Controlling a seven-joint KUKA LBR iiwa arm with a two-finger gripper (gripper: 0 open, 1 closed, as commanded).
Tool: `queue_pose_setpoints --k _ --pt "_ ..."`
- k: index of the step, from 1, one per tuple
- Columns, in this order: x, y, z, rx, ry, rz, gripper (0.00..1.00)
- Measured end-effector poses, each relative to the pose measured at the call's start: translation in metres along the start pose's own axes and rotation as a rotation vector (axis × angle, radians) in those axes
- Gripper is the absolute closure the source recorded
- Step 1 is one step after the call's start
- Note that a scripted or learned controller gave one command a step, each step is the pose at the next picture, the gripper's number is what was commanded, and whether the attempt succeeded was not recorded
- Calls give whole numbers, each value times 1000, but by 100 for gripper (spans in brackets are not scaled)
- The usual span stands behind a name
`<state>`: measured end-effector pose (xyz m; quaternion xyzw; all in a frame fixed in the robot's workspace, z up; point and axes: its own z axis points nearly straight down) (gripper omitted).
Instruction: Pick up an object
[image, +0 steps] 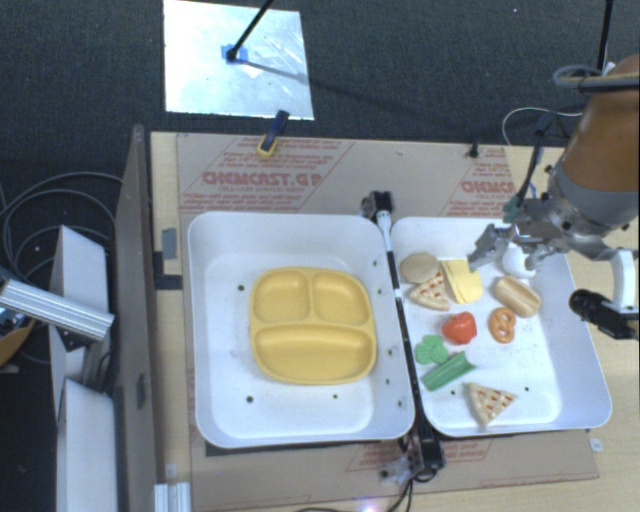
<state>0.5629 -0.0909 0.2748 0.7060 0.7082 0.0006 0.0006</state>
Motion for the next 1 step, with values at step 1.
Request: queue_pose_setpoints --k 1 --pt "-24 -36 111 13 1 5 0"
